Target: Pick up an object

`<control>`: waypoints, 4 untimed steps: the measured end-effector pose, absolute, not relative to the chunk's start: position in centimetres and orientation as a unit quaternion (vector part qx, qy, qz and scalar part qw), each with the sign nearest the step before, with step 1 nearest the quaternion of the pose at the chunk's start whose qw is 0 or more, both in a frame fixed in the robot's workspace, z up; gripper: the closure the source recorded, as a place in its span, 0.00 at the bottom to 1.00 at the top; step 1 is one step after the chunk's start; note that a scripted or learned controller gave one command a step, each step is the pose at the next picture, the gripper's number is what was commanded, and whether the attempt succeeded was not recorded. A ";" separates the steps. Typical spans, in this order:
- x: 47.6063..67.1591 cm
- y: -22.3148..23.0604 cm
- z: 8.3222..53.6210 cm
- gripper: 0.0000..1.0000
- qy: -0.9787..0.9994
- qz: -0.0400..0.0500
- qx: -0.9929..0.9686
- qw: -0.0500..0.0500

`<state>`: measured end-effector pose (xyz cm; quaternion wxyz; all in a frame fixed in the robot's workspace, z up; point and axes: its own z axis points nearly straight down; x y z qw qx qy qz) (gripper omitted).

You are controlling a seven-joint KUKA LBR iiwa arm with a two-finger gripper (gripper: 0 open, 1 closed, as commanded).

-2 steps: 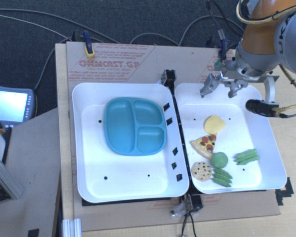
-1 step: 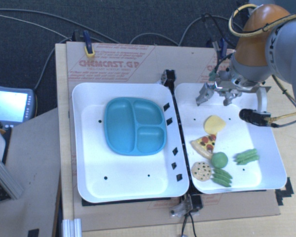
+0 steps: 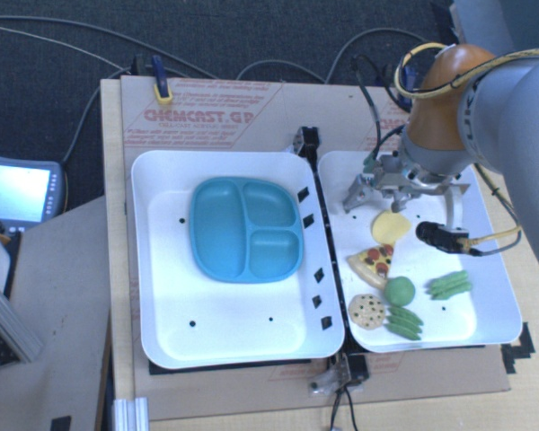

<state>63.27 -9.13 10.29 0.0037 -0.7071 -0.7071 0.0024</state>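
The left bin [image 3: 153, 268] occupies the centre-left of the frame and carries a blue divided plate [image 3: 247, 230], lying flat in its upper half. A black divider strip separates it from the right bin [image 3: 494, 317], where the candidate objects are grouped.

In the right bin, lower middle of the frame, from left to right: a pizza slice [image 3: 374, 265]; below it a cookie [image 3: 366, 311]; a yellow round piece [image 3: 391, 228] above the pizza slice; a green ball [image 3: 400, 290]; a green pod [image 3: 404, 323] beneath the ball; a second green piece [image 3: 449, 285] further right, apart from the rest.

The gripper [image 3: 384, 196] hangs at the upper part of the right bin, just above the yellow round piece. Its fingers appear spread, with nothing between them.

Step in hand: approach; no object is grasped yet. The nearest candidate is judged to be the yellow round piece. The next move calls for lowering the gripper so the fingers straddle that piece, then closing and lifting. Risk: the piece looks flat and may slip out.
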 end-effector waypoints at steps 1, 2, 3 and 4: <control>63.3 -9.0 8.4 0.00 -0.707 0.001 -0.707 0.001; 63.4 -9.0 9.7 1.00 -0.707 -0.001 -0.707 0.001; 63.4 -9.6 14.2 1.00 -0.707 -0.001 -0.707 -0.002; 64.3 -9.4 19.0 1.00 -0.708 -0.002 -0.707 -0.002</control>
